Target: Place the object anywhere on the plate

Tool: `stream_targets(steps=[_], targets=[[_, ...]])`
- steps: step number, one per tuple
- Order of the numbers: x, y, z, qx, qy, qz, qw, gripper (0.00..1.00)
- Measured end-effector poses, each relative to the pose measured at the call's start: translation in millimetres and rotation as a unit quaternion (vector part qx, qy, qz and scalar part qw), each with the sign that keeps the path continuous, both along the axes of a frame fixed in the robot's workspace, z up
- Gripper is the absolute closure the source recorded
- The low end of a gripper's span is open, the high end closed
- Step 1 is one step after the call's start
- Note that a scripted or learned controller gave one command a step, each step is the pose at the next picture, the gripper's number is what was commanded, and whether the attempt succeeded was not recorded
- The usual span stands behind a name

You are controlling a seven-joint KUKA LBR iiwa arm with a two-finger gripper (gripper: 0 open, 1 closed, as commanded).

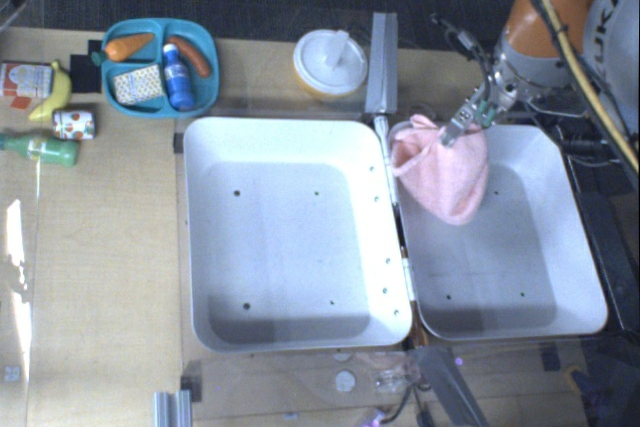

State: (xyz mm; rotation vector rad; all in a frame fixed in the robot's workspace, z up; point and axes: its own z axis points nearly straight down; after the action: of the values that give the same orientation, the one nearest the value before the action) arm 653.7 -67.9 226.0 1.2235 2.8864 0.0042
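Note:
A pink cloth (446, 179) hangs in a bunch over the upper left part of the right bin (520, 300), close to the divider between the bins. My gripper (463, 127) is shut on the cloth's top edge, with the fabric drooping below the fingers. The blue divided plate (160, 23) lies on the bench at the far upper left, well away from the gripper. It holds a carrot, a sausage, a blue bottle and a patterned piece.
The left bin (290, 245) sits between the gripper and the plate. A white lidded yellow bowl (330, 63) stands behind the bins. A banana (55, 90), a small can (73, 124), a green bottle (40, 149) and a carton (22, 78) lie left of the plate.

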Motion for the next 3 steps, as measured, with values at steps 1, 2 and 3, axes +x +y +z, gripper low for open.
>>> stream_targets(steps=[1,2,3], targets=[[-5,57,9,-0.0007,0.001,0.200,0.9797,1.00],[-14,115,13,-0.0013,0.000,0.392,0.9201,1.00],[-25,166,7,-0.0013,0.000,0.393,0.9197,1.00]])
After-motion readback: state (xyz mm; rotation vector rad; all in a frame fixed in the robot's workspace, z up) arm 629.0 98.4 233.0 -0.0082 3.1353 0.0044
